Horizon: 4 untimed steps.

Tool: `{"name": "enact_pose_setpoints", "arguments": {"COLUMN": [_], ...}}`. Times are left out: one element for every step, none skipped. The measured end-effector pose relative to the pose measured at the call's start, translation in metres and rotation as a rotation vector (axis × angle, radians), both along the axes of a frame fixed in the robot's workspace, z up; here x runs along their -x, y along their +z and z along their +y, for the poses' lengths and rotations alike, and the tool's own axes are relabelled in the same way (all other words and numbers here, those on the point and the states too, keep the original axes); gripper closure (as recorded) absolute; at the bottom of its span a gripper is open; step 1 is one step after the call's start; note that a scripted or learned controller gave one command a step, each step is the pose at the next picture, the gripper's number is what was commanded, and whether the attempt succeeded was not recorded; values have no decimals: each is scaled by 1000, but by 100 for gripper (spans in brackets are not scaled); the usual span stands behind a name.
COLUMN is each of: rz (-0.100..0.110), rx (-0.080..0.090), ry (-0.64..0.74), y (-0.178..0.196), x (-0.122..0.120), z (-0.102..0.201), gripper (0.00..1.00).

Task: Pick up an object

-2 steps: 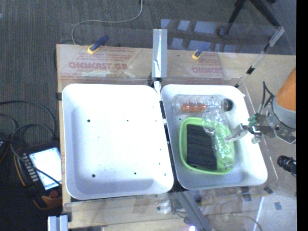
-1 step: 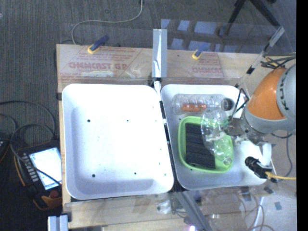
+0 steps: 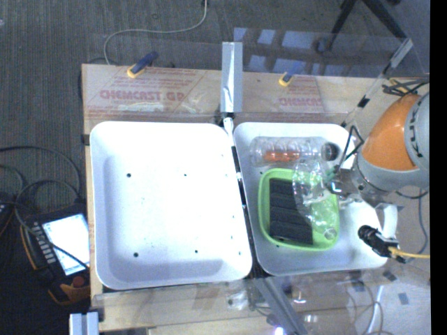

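Crumpled clear plastic (image 3: pixel 314 195) is lying in the right bin (image 3: pixel 363 258), and we are seeing it draped over the right side of a green tray (image 3: pixel 265 211). The tray is sitting in the middle of that bin, close to its left wall. A black ridged pad (image 3: pixel 288 211) is resting inside the tray, filling most of its left half. Along the bin's far edge a clear bottle (image 3: pixel 290 149) is lying on its side, with something orange showing through it. It is just beyond the tray's far rim.

The arm is reaching in over the bin's right edge, and its orange band (image 3: pixel 392 142) is bulking large above the bin's far right corner. The gripper (image 3: pixel 336 181) is hanging at the right margin of the crumpled plastic, just beside it or touching it. The wrist is covering it from above, so we are unable to make out whether it is spread or closed, or whether anything is caught in it. A black connector with a yellow cable (image 3: pixel 375 238) is hanging near the bin's near right corner.

The left bin (image 3: pixel 167 201) is sitting alongside, its right rim meeting the right bin's left rim. Both are resting on a brown printed board (image 3: pixel 140 93), which two yellow clamps (image 3: pixel 142 64) are pinning at its far edge. Off the bench's left edge, a device with a lit screen (image 3: pixel 64 239) is lying on the floor.
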<state>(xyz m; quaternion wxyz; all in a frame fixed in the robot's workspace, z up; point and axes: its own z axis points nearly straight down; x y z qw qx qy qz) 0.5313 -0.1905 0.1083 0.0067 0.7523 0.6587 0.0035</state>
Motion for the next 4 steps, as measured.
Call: {"name": "enact_pose_setpoints", "arguments": {"rz": [6, 10, 6, 1], "rx": [8, 22, 8, 13], "ry": [120, 117, 219, 232], "y": [-10, 35, 110, 69], "x": [-32, -53, -95, -79], "z": [11, 44, 80, 67], "gripper": [100, 100, 100, 100]}}
